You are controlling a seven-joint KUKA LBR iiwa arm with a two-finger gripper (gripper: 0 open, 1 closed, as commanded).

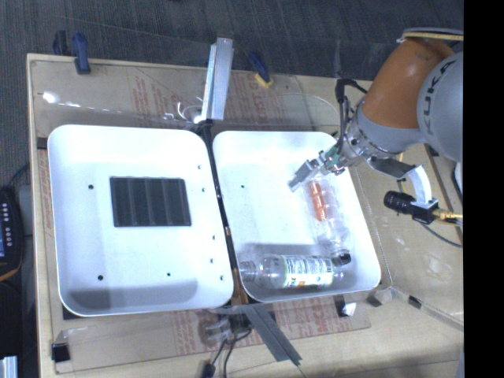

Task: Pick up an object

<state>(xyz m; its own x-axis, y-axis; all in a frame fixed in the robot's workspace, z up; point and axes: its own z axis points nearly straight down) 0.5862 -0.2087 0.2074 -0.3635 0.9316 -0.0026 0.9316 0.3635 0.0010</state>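
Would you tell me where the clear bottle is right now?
The clear bottle lies on its side along the near wall of the right bin, below the small orange-filled bottle.

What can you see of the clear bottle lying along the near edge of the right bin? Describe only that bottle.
The clear bottle looks like transparent plastic, lying on its side along the near wall of the right bin. A pale printed label wraps its middle, and a dark cap points right. It rests on the bin floor; near its cap sits a smaller clear object with an orange part, though contact is unclear. The gripper is apart from it.

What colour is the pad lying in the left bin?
Dark grey, ribbed pad, shown best in the camera view.
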